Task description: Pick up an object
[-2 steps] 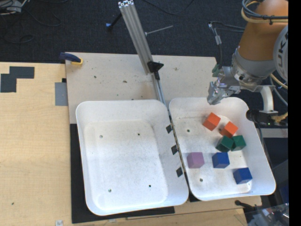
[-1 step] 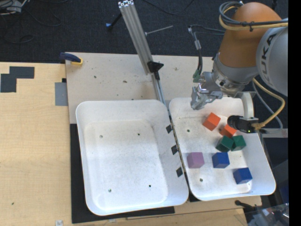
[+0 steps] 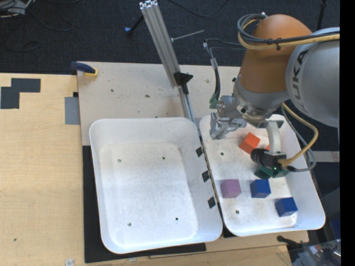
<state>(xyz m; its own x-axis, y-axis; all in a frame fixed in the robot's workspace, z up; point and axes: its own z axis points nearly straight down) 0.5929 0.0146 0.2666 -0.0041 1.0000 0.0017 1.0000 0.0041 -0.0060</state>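
In the right-hand bin (image 3: pixel 252 220), the orange block (image 3: pixel 250 143) lies just beside the gripper (image 3: pixel 222 128), toward the arm's side. I cannot tell whether the gripper is open or closed.

The arm (image 3: pixel 288 65) hides the right bin's (image 3: pixel 260 221) far rim and the end effector's (image 3: pixel 218 132) top.

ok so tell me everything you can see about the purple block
The purple block is a small, plain, matte cube, its top lighter than its sides. It sits flat on the floor of the right bin, near its left wall. The nearer blue block stands beside it with a gap. Only the bin touches it.
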